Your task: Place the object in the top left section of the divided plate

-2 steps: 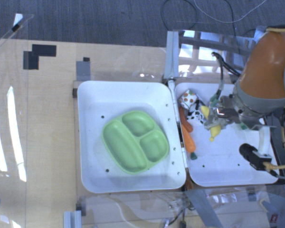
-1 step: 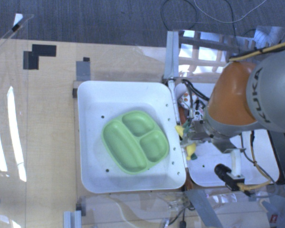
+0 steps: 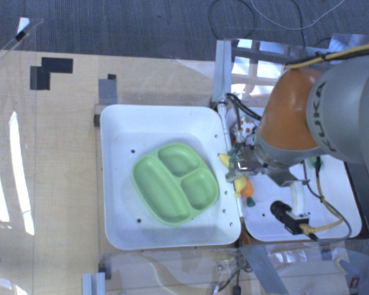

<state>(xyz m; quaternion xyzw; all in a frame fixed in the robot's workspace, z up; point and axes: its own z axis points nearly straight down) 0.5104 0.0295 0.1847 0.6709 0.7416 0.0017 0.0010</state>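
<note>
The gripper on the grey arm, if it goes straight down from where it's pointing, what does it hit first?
Probably the small yellow and orange objects directly below the gripper, at the left edge of the right white bin. Depth is unclear from this slanted view.

Two white bins (image 3: 117, 226) side by side on wood bench (image 3: 49, 226). Black tape marks (image 3: 48, 70) upper-left of bins; cables (image 3: 277, 11) behind them.

A light green divided plate (image 3: 175, 182) lies in the white left bin (image 3: 117, 226). At the right bin's (image 3: 332, 229) left edge sit small yellow (image 3: 224, 159) and orange (image 3: 248, 190) pieces. The arm (image 3: 332, 112) is grey with an orange band; the worktop (image 3: 49, 183) is pale wood with black marks.
</note>
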